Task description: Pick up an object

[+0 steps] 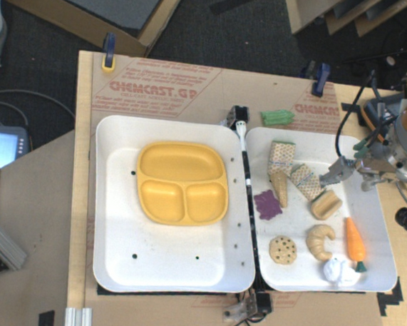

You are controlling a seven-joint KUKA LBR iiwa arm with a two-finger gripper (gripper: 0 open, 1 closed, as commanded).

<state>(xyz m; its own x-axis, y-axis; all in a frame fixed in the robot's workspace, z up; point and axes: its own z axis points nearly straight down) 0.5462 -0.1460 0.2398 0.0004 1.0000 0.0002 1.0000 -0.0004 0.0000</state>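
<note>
Toys lie scattered across the right bin, well apart from one another, likely so the gripper can reach one without nudging its neighbours. The left bin holds one yellow divided tray, probably the place for whatever gets lifted.

Counted in the right bin: one cookie, one croissant, one carrot, one bread roll, one purple piece, one white lump, one cone and two patterned blocks. One green piece lies on the bench outside both bins.

The gripper hangs over the right bin's upper right, its two fingers spread apart with nothing between them. The bread roll sits just below, seemingly the nearest candidate.
</note>
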